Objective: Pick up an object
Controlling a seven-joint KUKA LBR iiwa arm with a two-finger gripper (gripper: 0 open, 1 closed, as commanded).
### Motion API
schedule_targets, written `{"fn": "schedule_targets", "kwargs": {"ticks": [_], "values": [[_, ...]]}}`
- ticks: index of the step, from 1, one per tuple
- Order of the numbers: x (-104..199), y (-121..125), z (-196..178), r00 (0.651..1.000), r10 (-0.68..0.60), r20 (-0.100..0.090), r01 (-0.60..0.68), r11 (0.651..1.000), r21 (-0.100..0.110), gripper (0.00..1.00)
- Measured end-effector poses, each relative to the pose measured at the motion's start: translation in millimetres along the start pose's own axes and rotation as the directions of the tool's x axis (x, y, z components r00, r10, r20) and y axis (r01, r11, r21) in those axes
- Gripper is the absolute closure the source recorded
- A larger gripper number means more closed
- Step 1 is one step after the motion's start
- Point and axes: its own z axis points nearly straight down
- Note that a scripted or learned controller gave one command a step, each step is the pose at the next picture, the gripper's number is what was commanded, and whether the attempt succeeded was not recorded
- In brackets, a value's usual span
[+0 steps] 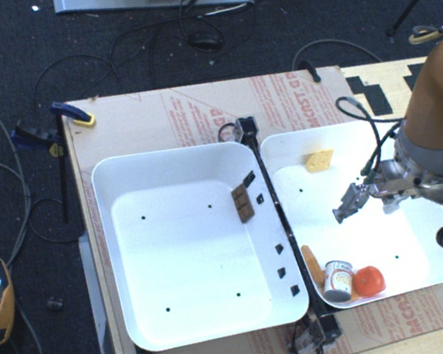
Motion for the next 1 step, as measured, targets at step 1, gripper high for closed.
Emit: {"fn": "schedule_targets", "kwargs": {"ticks": [1], "values": [[-18.2, 33.2, -17.5, 1.0, 0.0, 0.001, 0.0, 1.0, -0.002, 0.0]]}}
